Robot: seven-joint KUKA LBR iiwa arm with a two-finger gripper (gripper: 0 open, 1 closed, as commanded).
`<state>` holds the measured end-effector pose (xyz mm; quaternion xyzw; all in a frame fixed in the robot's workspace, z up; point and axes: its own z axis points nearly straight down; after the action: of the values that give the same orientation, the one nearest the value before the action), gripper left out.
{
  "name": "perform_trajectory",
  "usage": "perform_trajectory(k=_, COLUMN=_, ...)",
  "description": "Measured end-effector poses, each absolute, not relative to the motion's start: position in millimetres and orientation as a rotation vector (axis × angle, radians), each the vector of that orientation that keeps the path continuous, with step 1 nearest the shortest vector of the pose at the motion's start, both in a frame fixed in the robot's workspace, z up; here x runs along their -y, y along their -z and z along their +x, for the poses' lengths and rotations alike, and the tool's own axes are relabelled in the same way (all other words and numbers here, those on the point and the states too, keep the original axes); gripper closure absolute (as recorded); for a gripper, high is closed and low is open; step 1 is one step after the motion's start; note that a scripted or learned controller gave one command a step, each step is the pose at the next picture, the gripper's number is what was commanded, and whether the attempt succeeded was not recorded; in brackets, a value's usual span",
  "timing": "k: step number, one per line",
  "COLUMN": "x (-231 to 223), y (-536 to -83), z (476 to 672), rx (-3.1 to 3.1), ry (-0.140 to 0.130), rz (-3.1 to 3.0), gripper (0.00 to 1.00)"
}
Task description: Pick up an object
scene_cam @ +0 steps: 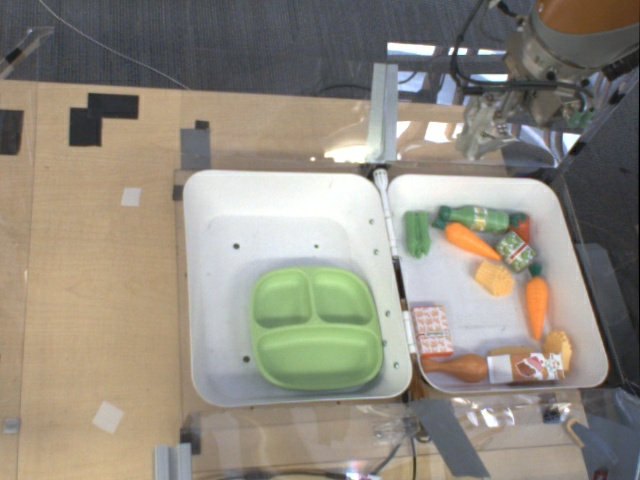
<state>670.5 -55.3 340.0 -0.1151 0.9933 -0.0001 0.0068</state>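
— Gripper (pixel 487 128) hangs past the right bin's (pixel 570 230) far rim; open or closed, I cannot tell.

— Nearest target?

— Green bottle (pixel 478 217), just inside that rim, below the gripper, long axis running left-right.

— What did we make of the surfaces? The two white bins (pixel 290 193) looked like smooth plastic to us, faintly glossy.

— Agreed, and the green divided plate (pixel 316 328) had a matt plastic look. The bench (pixel 90 298) read as pale wood, smooth and dull.

— The floor (pixel 250 28) beyond seemed a dark, rough carpet.

— And the toy carrot (pixel 537 306) and green bottle (pixel 478 217) shone like moulded plastic. We saw a printed paper label on the small carton (pixel 432 329).

— The upright post (pixel 384 113) between the bins looked like brushed metal.
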Motion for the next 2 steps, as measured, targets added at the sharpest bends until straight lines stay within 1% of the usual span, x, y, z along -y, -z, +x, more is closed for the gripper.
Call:
perform_trajectory(k=1, x=87, y=-281, z=619.7, rx=-3.097, ry=0.002, rz=-0.480, gripper=1.00)
perform_trajectory(k=2, x=62, y=-336, z=670.9, rx=-3.104, ry=0.002, rz=-0.362, gripper=1.00)
